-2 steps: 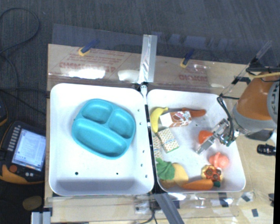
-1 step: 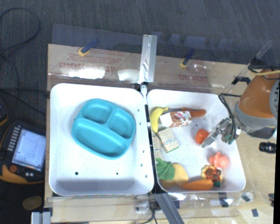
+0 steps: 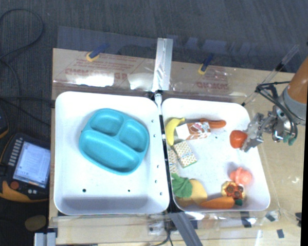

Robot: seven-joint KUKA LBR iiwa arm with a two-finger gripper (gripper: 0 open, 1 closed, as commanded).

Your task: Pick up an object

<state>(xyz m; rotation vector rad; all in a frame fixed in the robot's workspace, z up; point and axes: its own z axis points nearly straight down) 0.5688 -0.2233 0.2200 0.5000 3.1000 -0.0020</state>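
Observation:
My gripper (image 3: 252, 135) hangs over the right rim of the right bin (image 3: 253, 194), pointing left into it. A small red round object (image 3: 237, 138), like a tomato, lies right against the gripper's tip; the view does not settle whether it is gripped or just beside it. Also in this bin are a banana (image 3: 171, 130), a white packet with a red label (image 3: 194, 129), an orange sausage (image 3: 216, 123), checkered little boxes (image 3: 185, 153), a green leafy piece (image 3: 180, 186), a yellow fruit (image 3: 197, 189), a carrot (image 3: 218, 203), a pink fruit (image 3: 241, 176) and a dark speckled item (image 3: 233, 190).
The left bin (image 3: 68, 192) bears a blue divided plate (image 3: 114, 139). A metal divider (image 3: 163, 58) stands behind where the bins meet. Left of the bench lie a handheld controller (image 3: 23, 164) and cables. The right bin's middle floor (image 3: 214, 159) is bare.

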